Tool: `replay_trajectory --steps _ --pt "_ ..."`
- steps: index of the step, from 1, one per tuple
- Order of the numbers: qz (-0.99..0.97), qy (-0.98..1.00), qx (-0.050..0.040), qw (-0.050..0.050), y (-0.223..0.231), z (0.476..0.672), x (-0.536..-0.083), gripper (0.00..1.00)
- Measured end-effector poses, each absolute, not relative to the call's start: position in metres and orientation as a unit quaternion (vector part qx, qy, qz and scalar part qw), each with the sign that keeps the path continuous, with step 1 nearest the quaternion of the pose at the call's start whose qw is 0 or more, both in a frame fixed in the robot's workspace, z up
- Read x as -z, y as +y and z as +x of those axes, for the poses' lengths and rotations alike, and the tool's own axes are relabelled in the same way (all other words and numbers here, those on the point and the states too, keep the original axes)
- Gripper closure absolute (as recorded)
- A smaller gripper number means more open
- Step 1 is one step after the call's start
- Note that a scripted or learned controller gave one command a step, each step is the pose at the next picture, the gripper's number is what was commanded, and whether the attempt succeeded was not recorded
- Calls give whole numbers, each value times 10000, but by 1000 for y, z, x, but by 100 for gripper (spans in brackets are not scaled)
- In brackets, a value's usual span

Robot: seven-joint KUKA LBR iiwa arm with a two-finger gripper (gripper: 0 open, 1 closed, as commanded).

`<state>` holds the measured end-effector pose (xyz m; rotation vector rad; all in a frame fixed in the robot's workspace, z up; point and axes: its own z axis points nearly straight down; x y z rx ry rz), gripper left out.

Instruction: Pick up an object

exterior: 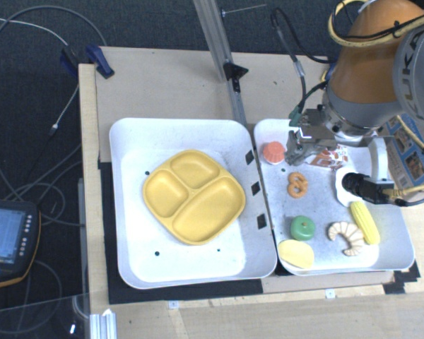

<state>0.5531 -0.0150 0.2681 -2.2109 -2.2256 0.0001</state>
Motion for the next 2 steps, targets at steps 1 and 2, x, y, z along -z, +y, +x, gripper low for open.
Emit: replay_trajectory --steps 1,2 --pt "-7049 -7093 -10 26 35 562 -250 100" --pt "-7046 -7096 11 4 91 581 -238 100"
